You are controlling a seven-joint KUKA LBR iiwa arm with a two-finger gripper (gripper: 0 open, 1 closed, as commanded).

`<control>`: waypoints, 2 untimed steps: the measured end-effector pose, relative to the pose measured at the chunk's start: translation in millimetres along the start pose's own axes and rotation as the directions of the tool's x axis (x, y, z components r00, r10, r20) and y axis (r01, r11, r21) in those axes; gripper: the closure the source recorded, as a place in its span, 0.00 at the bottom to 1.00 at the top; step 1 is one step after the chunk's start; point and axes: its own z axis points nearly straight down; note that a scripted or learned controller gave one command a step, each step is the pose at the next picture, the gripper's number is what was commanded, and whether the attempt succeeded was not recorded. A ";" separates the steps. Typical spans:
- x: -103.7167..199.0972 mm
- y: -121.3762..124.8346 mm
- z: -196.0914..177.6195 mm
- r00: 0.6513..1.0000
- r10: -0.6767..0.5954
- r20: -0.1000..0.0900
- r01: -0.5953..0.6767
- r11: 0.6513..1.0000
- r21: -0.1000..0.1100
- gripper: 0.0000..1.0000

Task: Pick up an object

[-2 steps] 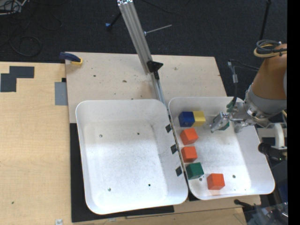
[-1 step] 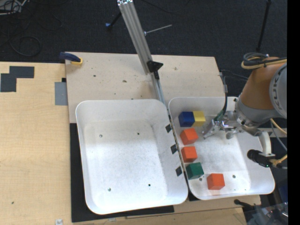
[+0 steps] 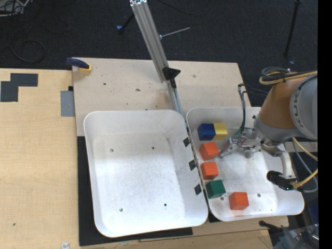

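The right bin (image 3: 270,206) holds several blocks: a blue one (image 3: 206,131) and a yellow one (image 3: 220,129) at the back left, two orange ones (image 3: 209,150) (image 3: 209,169) along the left wall, a green one (image 3: 216,189) below them, and another orange one (image 3: 238,200) near the front. My gripper (image 3: 227,150) hangs low in this bin, pointing left, just right of the upper orange block. Nothing shows between its fingers, and their spacing is too small to make out.
The left bin (image 3: 104,139) lies beside the right one, with black clips (image 3: 191,164) along the shared wall. A slanted aluminium post (image 3: 154,43) rises behind the bins. The arm's orange band (image 3: 277,105) and cables overhang the right bin's right side.
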 end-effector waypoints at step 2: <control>-1.0 -2.5 -53.3 1.000 0.003 0.001 -0.003 1.000 -0.002 1.00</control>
